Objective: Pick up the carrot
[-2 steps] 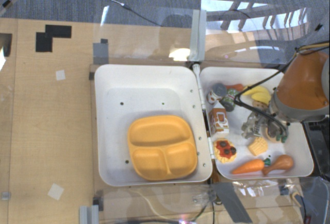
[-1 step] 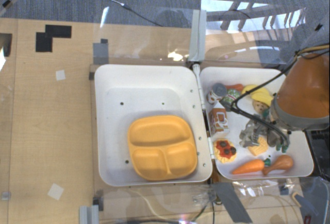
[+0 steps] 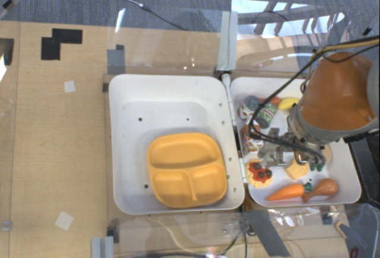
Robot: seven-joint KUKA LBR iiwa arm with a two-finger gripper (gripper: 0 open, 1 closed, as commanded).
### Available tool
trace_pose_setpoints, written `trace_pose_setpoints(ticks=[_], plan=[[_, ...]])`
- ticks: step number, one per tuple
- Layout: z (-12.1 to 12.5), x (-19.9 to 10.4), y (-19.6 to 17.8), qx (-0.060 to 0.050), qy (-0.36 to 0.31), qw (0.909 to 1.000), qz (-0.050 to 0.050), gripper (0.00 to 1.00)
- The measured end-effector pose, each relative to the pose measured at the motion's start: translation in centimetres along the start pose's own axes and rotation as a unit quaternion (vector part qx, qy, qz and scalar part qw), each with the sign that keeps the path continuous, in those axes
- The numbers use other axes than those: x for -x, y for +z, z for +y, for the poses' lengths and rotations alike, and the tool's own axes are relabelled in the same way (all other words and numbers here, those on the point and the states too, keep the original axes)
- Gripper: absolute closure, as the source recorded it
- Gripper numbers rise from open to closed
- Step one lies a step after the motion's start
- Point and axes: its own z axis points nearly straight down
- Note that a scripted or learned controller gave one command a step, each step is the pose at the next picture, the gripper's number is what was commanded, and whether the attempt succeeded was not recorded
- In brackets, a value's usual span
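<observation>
The worktop (image 3: 53, 150) of pale wood filled the lower frame, carrying two shallow white bins side by side. The left bin (image 3: 127, 108), at centre frame, held a yellow divided plate (image 3: 185, 169) in its lower half. The right bin (image 3: 351, 188), at centre right, was crowded with small toy foods. Over that bin hung the arm (image 3: 339, 96), its broad orange band covering much of the bin's upper right part, with black cables looping down from it toward the wrist.

Below the band, the pincer (image 3: 284, 153) sat low over the middle of the right bin, above the clutter; whether it was open or closed could not be told from this slanted view, and nothing could be seen gripped in it.

The carrot (image 3: 287, 193) lay along the bin's lower edge, just below and slightly right of the pincer. Its long axis ran nearly left to right across the frame, pointed tip toward the left, green top toward the right, touching a tan pear-like piece (image 3: 323, 187). A red strawberry-like piece (image 3: 259, 174) sat just up-left of the tip.

The coming move likely called for a short shift toward the frame's bottom, with the closing direction set across the carrot's length.
</observation>
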Motion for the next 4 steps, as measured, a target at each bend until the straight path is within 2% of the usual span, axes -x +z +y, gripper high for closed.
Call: trace_pose_setpoints(ticks=[1,2,3,4], plan=[[-4.2,-0.1,1.5,-0.001,-0.155,0.988,0.002,1.0],[-4.2,4.3,-2.5,0.0,-0.362,0.932,0.001,1.0],[-10.4,2.8,0.8,0.002,-0.508,0.8616,0.003,1.0],[-5.7,-0.2,-0.6,0.003,-0.69,0.7238,0.002,1.0]])
